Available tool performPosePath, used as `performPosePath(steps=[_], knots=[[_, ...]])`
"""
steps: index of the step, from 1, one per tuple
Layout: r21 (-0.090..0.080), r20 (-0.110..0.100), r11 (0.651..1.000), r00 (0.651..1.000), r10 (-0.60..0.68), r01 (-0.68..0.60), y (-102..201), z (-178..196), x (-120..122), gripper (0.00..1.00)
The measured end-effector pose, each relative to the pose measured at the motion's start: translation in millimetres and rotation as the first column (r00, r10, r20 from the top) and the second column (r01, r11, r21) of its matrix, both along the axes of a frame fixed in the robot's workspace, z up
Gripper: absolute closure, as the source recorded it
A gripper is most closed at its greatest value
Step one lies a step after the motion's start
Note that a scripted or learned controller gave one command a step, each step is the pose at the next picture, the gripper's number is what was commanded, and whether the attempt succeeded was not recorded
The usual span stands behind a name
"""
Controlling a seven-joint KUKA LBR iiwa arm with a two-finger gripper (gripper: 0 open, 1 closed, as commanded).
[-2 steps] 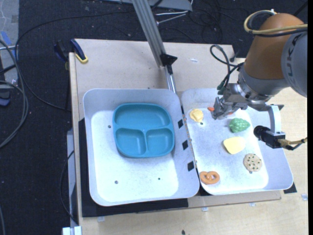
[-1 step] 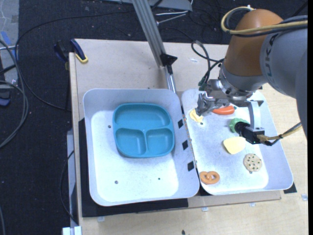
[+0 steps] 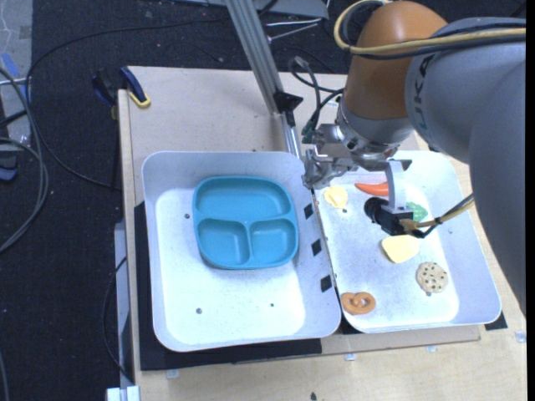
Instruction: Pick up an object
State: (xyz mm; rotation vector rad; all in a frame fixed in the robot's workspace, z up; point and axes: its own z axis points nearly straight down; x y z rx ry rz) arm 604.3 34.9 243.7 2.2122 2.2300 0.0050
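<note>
- The pale piece (image 3: 335,197) lies in the right bin (image 3: 464,303), at the upper end near its left wall and just beside the gripper (image 3: 316,172). Being nearest, it is the likely pick (my guess, as the task names no one thing).
- It looks small, flat and light, perhaps toy food, so weight should be no trouble. Slipping or being nudged against the wall seems the greater risk.
- The best hold is probably from above, across its narrower width, on the side away from the wall.
- The gripper hangs low over the seam between the bins. I cannot tell whether it is released or clenched, or whether it has anything.
- Right of the piece lie a carrot (image 3: 372,188) and a green bit (image 3: 419,215). Lower down are a yellow slice (image 3: 400,248), a cookie (image 3: 431,277) and a pretzel (image 3: 359,302), all apart from one another.
- The left bin (image 3: 234,312) holds a blue tray (image 3: 247,222).
</note>
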Motion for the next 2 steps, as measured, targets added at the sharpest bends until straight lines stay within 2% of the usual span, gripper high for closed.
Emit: performPosePath(steps=[1, 2], knots=[[0.0, -0.001, 1.0, 1.0, 0.001, -0.001, 60.1, 1.5, -1.2, 1.0], [-0.002, -0.002, 1.0, 1.0, -0.005, 0.005, 55.8, 1.3, -1.1, 0.0]])
